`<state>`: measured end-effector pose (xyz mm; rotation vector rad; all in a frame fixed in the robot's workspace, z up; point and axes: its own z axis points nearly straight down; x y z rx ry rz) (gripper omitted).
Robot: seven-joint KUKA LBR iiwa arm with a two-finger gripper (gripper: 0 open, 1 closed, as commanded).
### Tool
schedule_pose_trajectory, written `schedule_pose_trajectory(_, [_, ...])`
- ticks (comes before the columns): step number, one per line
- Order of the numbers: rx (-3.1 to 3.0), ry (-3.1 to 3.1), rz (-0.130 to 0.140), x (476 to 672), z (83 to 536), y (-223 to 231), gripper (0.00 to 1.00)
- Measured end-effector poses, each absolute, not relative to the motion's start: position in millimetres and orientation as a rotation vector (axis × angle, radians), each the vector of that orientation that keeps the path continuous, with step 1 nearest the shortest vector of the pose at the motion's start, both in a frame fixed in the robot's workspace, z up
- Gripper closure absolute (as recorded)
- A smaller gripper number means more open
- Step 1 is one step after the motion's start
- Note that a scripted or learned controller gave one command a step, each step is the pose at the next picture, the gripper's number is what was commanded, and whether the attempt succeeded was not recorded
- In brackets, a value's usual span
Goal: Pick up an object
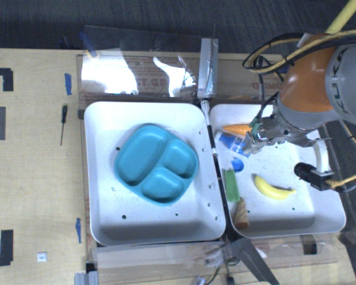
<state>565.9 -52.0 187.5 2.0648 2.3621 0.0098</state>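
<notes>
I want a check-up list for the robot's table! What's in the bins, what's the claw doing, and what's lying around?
Surface: pale wooden bench bearing two shallow white bins, left bin and right bin.
Job's things: right bin holds a yellow banana, an orange carrot-shaped piece, a blue item, a green stick and a brown piece.
Clutter: blue divided plastic tray in left bin.
Grippers: claw low beside the carrot piece.
Cables: black and yellow cables looping over the arm.
Surroundings: dark carpet; crumpled clear plastic.
</notes>
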Motion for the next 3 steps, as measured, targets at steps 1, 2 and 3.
schedule_pose_trajectory(1, [2.074, 2.359, 0.001, 564.0, 184.6, -55.4, 0.0])
schedule_pose_trajectory(2, [2.192, 2.244, 0.004, 515.0, 87.5, -107.8, 0.0])
schedule_pose_trajectory(3, [2.189, 2.238, 0.011, 517.1, 99.2, -107.9, 1.0])
